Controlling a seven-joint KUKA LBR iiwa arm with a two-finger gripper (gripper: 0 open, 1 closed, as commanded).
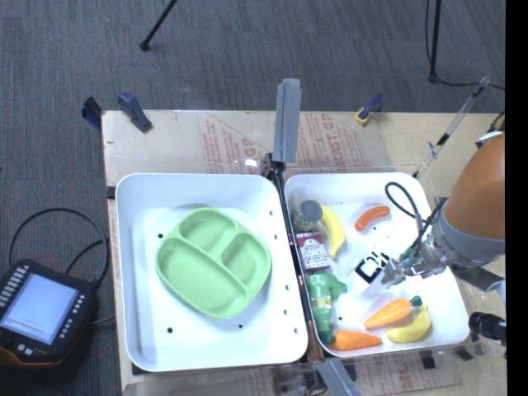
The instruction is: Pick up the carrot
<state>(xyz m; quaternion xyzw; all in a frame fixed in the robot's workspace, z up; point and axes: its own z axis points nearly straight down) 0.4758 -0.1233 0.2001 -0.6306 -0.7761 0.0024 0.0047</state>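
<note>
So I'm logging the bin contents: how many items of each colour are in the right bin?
Orange: 3, carrot, carrot, sausage
Yellow: 2, banana, banana
Green: 1, toy
Dark red: 1, ketchup bottle
Total: 7

gripper (381,271) above carrot (388,313), right bin (450,320)

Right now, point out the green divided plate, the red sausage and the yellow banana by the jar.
green divided plate (214,261), camera view, middle ridge.
red sausage (372,217), camera view, mid-body.
yellow banana (334,230), camera view, mid-curve.
</note>
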